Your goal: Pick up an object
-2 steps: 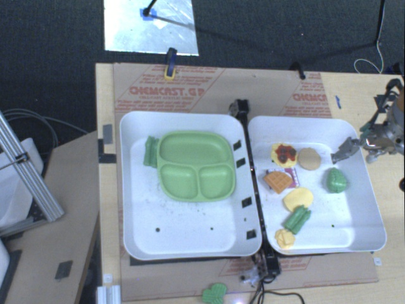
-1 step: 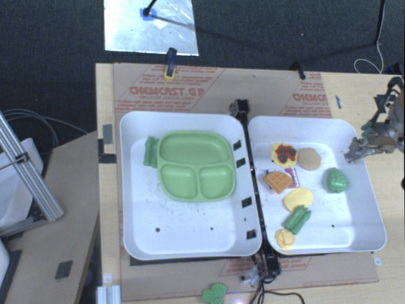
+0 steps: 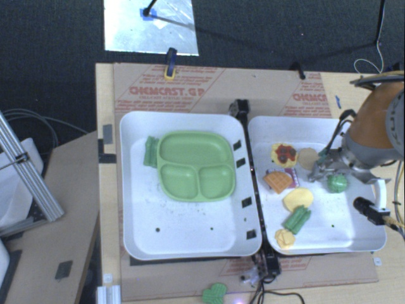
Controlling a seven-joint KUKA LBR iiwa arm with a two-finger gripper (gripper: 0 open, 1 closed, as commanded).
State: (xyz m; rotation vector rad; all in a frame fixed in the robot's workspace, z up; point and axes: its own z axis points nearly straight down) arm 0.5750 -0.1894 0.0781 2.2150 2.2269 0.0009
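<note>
Arm (image 3: 380,122) reaching into right bin (image 3: 329,233), gripper (image 3: 324,166) low beside green toy (image 3: 337,183), finger state impossible to tell

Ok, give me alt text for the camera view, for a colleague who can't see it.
The arm's gripper is low in the right bin, among small toy foods, next to a green toy. The left bin holds a green divided plate.
</note>
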